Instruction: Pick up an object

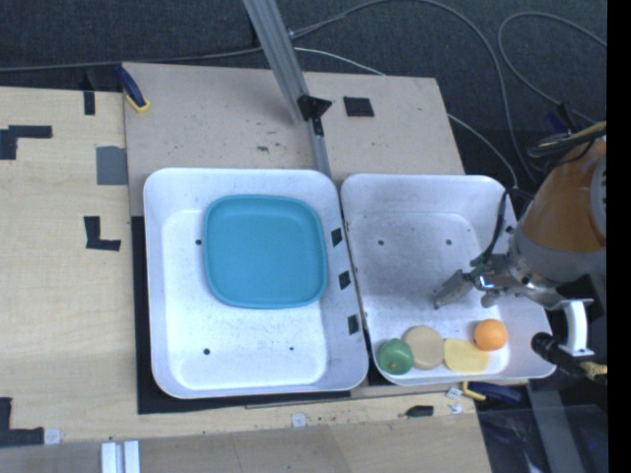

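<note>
Bins sit side by side on the bench, and the left bin, well to the left of the gripper, carries a blue square plate lying flat in its upper middle. The plate is far from the gripper, with the divider between the bins lying between them. A grey metal bar slants down from the top edge toward the place where the two bins meet, up and left of the gripper.

The right bin has a speckled, bare upper floor to the upper left of the gripper. Along its lower edge lies a row of four small things. Furthest left in the row is a green round object, down and left of the gripper. Just beside it on the right is a beige round piece, touching or nearly touching a pale yellow flat piece, which lies almost straight below the gripper. An orange ball rests at the right end of the row, below and slightly right of the gripper, near it but apart.

The gripper reaches in from the right over the bin floor, its dark fingers spread apart with nothing between them. The grey arm with its orange band rises up and right of it.
</note>
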Controlling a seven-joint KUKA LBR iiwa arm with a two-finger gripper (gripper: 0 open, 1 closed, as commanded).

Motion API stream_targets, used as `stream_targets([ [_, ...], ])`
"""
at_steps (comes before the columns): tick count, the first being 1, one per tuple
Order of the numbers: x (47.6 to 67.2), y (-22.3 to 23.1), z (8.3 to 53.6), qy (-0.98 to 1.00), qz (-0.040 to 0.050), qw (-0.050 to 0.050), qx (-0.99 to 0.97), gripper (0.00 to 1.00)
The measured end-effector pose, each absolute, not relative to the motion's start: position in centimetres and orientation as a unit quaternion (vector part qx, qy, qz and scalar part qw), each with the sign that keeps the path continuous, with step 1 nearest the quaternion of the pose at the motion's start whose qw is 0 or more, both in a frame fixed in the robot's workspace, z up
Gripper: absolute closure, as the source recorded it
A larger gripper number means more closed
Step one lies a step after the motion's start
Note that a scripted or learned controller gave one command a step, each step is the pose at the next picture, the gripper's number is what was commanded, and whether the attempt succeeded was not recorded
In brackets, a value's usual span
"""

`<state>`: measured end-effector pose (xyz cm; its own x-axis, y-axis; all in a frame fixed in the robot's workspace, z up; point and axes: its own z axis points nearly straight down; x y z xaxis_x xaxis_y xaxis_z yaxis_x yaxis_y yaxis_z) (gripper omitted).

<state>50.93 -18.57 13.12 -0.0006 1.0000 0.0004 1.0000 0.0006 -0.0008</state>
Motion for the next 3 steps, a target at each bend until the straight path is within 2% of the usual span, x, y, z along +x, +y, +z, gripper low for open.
stream_targets([
  [1, 50.9, -18.5, 9.0, -0.707, -0.0001, 0.000, -0.707, 0.00],
  [2, 51.0, -18.6, 10.1, -0.707, -0.0003, -0.002, -0.707, 1.00],
  [3, 50.8, -18.9, 14.1, -0.707, 0.0000, 0.000, -0.707, 1.00],
])
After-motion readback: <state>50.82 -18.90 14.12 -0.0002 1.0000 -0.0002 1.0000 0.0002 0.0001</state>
